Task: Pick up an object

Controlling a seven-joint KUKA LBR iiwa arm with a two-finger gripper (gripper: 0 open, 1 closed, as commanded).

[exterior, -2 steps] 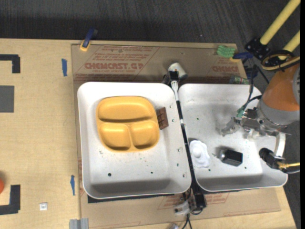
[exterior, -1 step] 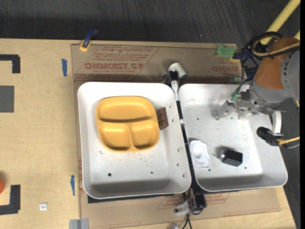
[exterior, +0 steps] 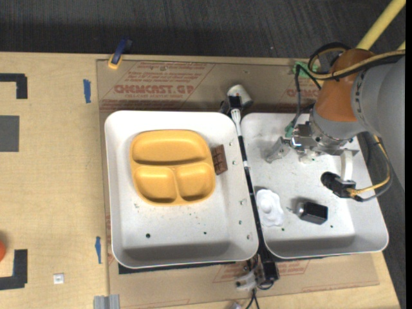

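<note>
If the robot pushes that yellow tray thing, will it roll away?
Probably not. The yellow tray lies flat in the left bin, so it would likely slide, not roll. It looks like stiff moulded plastic, probably light, and too wide for the gripper to grasp easily.

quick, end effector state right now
End effector: down in the right bin, nothing seen in it; open or shut cannot be told.
</note>
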